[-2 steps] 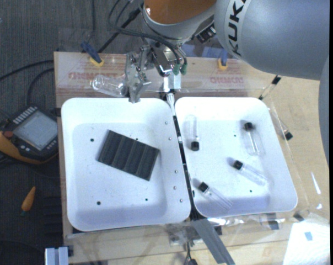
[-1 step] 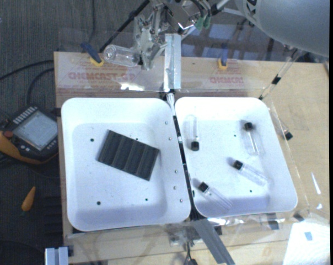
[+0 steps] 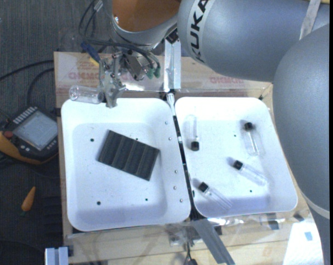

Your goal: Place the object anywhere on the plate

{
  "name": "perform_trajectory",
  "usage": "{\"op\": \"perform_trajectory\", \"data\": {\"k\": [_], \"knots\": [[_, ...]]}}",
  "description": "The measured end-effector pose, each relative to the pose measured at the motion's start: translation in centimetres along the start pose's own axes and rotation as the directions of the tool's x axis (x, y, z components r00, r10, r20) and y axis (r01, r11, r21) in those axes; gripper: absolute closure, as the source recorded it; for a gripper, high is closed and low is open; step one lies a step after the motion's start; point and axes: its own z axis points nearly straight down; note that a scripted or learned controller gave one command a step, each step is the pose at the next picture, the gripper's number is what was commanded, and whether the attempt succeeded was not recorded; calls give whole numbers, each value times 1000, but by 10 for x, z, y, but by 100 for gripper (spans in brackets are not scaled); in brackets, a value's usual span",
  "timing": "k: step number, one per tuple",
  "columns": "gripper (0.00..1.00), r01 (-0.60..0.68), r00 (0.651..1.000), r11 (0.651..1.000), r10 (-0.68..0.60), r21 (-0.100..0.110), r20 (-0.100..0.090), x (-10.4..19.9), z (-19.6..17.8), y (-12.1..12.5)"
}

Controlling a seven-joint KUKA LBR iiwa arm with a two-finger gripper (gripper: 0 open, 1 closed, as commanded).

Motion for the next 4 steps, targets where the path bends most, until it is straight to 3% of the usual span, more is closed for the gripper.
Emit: {"op": "perform_trajectory", "data": {"k": [1,2,3,4], "knots": [[100,222,975,975,-222,2,3,-18,-112,4],[100,526,850,850,-526,2,4,-17,-125,2],[100,641,767,767,-641,1,-3,62,-12,15],[100,915,404,404,-915,1,3,-5,-53,-25]]}}
